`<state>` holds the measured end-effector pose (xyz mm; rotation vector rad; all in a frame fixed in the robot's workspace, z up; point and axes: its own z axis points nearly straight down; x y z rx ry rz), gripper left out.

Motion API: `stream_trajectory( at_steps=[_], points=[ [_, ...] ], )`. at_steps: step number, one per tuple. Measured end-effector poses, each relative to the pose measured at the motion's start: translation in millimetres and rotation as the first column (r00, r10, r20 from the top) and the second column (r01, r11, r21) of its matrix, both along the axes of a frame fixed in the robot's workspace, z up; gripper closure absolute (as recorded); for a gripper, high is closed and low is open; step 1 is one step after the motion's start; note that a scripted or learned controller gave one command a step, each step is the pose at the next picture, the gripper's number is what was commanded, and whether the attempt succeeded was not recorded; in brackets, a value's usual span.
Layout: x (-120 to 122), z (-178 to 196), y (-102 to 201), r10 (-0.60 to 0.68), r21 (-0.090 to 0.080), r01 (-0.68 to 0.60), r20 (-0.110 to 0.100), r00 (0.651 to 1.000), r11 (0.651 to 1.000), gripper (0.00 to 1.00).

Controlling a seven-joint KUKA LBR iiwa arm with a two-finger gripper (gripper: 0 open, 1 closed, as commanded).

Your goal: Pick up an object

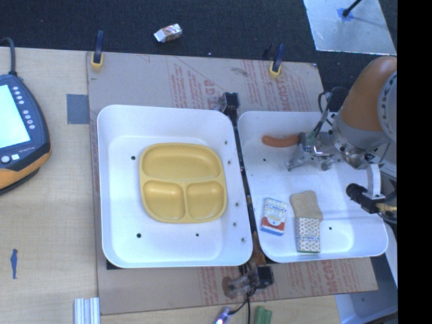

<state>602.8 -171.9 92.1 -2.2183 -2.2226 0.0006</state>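
In the right bin (351,245), a brown sausage (279,140) lies near the far wall. Toward the near side, a small white carton with an orange and blue print (273,217) lies flat. Beside it, a tan sponge-like block (306,204) touches a speckled white box (308,235). My gripper (310,162) hangs low over the bin's far half, just right of the sausage's end. Its two metal fingers are spread apart, open, and nothing is between them. The grey arm with its orange band (364,106) comes in from the right.
The left bin (111,194) holds a yellow divided plate (182,181). A teach pendant (17,133) lies on the bench at far left. Blue clamps (98,49) (277,59) pin the cardboard at the back. A black fitting (364,198) sticks over the right bin's right wall.
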Motion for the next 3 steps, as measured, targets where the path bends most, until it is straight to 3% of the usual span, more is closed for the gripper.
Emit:
stream_trajectory(
  at_steps=[1, 2, 3],
  points=[
    [-64.7, -0.7, 15.0, 0.004, -0.001, -0.004, -0.003, 1.0, 1.0, 0.0],
    [2.3, 10.2, -13.1, 0.002, 0.0, -0.002, 0.0, 1.0, 1.0, 0.0],
    [-54.7, -0.7, 10.1, 0.002, -0.001, -0.002, -0.003, 1.0, 1.0, 0.0]
  ],
)
